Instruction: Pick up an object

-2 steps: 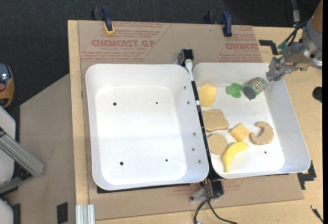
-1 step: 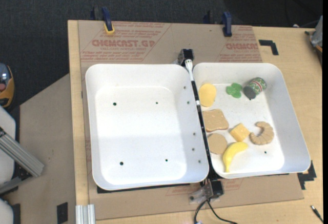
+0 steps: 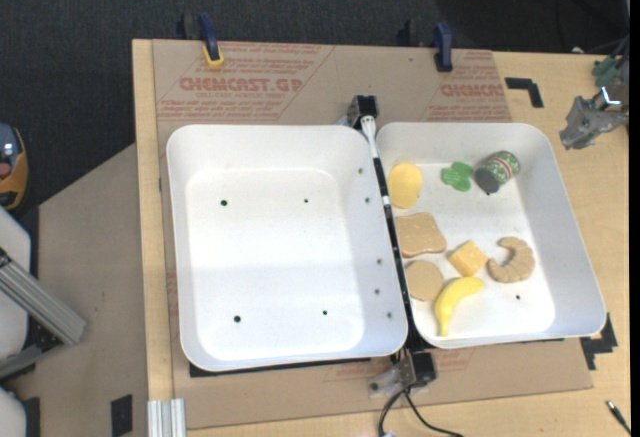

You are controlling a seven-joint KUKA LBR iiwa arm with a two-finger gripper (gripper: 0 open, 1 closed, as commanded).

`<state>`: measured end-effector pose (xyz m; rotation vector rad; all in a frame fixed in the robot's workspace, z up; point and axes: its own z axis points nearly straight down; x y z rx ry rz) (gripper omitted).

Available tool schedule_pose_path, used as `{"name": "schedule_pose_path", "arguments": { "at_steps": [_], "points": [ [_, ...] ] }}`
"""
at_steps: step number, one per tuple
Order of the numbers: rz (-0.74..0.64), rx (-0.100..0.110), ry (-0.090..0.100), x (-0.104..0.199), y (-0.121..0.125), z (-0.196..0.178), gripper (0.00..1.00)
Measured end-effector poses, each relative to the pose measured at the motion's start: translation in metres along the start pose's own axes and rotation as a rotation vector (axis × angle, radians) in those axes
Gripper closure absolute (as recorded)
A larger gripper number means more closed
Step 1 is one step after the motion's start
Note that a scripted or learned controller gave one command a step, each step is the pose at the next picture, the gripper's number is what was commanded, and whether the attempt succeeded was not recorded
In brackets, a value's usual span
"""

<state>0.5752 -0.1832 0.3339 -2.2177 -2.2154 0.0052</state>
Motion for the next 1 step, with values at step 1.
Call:
{"name": "schedule_pose_path", "arguments": {
  "at_steps": [1],
  "points": [
    [0.001, -0.018, -0.009, -0.0341, -0.0061, -0.0755, 1.00]
  ]
}}
